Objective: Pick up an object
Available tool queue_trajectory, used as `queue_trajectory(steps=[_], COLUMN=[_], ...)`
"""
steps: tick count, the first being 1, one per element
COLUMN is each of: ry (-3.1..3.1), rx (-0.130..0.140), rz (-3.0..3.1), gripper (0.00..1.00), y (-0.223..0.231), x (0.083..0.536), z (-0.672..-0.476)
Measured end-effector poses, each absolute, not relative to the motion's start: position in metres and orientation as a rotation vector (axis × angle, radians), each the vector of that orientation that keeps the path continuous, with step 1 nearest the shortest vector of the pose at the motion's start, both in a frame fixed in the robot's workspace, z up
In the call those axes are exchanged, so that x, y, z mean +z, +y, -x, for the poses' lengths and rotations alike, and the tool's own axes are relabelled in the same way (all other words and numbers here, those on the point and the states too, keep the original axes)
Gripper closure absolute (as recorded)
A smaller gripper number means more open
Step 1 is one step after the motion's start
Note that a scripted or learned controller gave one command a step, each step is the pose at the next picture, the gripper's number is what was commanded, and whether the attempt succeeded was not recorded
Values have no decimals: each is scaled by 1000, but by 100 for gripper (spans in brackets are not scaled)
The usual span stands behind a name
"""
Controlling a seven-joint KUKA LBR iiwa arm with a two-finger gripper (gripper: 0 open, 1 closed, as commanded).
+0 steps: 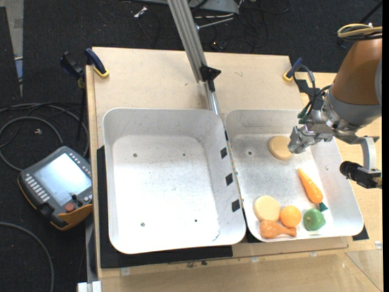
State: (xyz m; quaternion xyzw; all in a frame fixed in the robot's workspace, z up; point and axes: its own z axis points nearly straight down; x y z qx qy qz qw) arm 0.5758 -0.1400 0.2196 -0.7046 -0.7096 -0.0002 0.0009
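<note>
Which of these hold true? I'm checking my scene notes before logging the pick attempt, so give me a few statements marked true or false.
1. The orange toy carrot lies in the right shallow white bin. True.
2. The round green toy fruit sits in the left shallow white bin. False: it is in the right bin, near its front corner.
3. The hand is next to the flat round tan disc. True.
4. The round orange toy fruit lies at the right bin's far wall. False: it lies near the front, among the clustered toys.
</note>
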Motion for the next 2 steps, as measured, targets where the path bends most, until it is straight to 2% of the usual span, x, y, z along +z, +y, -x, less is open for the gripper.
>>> queue_trajectory(steps=[2], ry=[-2231], rx=[-4], rz=[2212], gripper=[100], y=[-41], x=[238], z=[-579])
